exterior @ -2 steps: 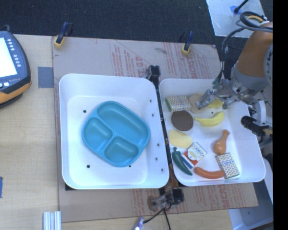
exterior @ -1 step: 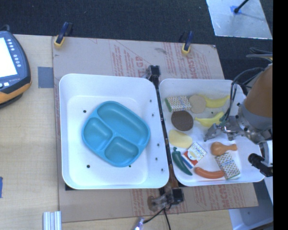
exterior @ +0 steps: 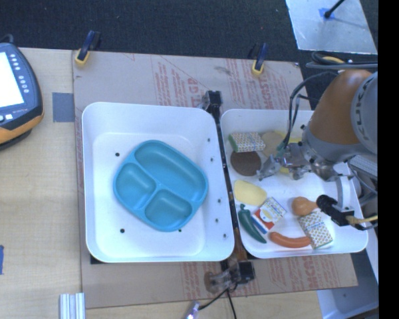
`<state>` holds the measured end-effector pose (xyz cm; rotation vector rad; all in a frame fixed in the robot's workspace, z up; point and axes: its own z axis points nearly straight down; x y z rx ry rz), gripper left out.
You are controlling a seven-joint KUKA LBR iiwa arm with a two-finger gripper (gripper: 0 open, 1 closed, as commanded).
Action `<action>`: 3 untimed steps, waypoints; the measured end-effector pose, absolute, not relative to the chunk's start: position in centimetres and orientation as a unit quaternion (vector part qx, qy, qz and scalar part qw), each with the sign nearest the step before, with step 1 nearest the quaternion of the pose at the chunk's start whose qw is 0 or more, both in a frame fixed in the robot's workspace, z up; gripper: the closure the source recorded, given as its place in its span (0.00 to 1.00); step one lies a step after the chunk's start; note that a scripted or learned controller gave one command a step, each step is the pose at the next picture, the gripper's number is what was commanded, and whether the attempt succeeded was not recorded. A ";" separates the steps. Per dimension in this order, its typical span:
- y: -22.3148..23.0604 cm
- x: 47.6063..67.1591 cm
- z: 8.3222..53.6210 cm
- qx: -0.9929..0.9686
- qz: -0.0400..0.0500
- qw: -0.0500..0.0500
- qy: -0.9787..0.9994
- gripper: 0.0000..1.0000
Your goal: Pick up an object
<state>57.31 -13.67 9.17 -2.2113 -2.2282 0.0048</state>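
The arm (exterior: pixel 339 115) reaches in from the right, its orange band uppermost and the grey wrist angled down and to the left. The end effector (exterior: pixel 278 165) hangs low at the wrist's tip, metallic and pointing left. Dark cables loop from the arm's upper side toward the wrist.

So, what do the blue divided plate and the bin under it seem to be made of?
The blue divided plate looks like moulded plastic with a smooth, slightly glossy finish: even colour, rounded compartment walls and soft highlights. The left white bin also looks like plastic, perhaps thin formed sheet, matte to satin, with rounded corners and a raised rim; the view cannot settle it fully.
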 end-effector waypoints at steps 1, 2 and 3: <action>-10.2 65.6 9.1 -0.706 0.002 0.002 -0.708 0.00; -9.4 65.7 20.3 -0.706 0.000 0.000 -0.709 0.00; -14.1 65.2 17.9 -0.707 0.002 0.002 -0.708 0.00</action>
